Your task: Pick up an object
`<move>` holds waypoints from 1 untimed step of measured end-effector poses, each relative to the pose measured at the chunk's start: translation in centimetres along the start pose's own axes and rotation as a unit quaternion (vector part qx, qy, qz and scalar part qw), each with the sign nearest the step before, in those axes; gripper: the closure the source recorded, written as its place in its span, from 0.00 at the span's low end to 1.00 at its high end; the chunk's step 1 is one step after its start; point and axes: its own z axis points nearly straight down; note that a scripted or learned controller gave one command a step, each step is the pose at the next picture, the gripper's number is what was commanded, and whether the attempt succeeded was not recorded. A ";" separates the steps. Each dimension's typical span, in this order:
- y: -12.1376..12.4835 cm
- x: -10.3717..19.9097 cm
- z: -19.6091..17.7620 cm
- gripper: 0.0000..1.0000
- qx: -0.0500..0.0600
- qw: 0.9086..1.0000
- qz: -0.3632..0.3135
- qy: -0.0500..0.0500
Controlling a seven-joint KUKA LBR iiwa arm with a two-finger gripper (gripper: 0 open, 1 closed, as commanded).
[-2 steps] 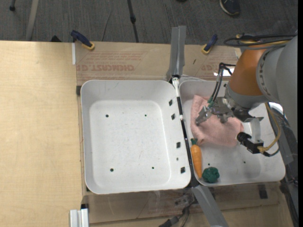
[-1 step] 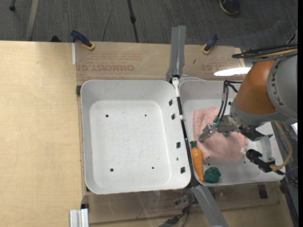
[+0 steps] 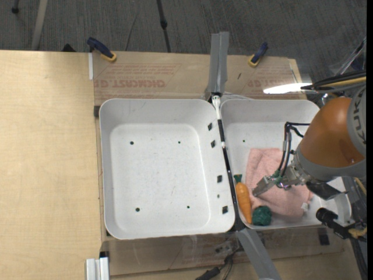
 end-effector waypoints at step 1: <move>7.6 -2.5 0.5 0.00 -0.001 1.000 -0.006 -0.001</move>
